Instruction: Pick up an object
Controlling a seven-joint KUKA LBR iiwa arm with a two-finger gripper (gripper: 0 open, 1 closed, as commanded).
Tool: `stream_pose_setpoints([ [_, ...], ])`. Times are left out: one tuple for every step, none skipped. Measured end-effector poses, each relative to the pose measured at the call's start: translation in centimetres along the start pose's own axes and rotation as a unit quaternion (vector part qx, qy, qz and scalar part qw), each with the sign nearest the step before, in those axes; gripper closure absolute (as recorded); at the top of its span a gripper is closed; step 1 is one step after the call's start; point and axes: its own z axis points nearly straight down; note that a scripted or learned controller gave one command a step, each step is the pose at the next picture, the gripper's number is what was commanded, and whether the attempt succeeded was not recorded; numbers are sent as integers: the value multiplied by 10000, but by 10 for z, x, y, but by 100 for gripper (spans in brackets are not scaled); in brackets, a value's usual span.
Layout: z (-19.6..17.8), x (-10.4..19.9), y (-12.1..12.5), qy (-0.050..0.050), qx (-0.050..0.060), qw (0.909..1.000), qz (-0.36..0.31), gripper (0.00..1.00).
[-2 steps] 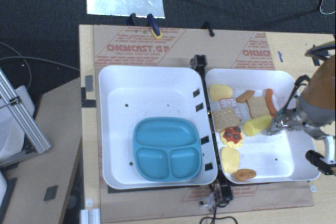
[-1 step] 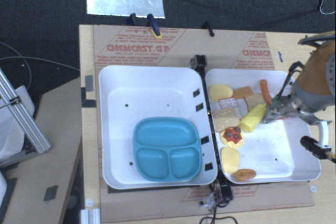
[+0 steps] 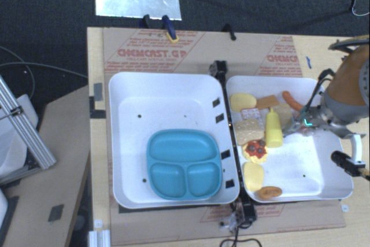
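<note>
so the gripper (image 3: 287, 128) is down in the right bin (image 3: 329, 182), right next to the yellow bottle (image 3: 273, 128), honestly can't tell its grip. blue tray (image 3: 185, 162) sits in the left bin (image 3: 130, 124)

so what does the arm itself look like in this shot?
The arm is grey with a broad orange band above the wrist. A black cable loops along its near side toward the gripper, which is slim and dark grey with a small teal light near its base. A black fitting juts below the wrist.

The bench (image 3: 191, 46) bears two white bins (image 3: 167, 89) side by side.
</note>
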Motion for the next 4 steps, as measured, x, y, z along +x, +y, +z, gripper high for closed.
stream_pose_setpoints([
  [0,60,34,7,-16,10000,-28,0],
  [-4,106,-6,-117,-79,9999,52,0],
  [-23,123,-39,8,17,10000,21,0],
  [-33,123,-37,7,-1,10000,10,100],
])
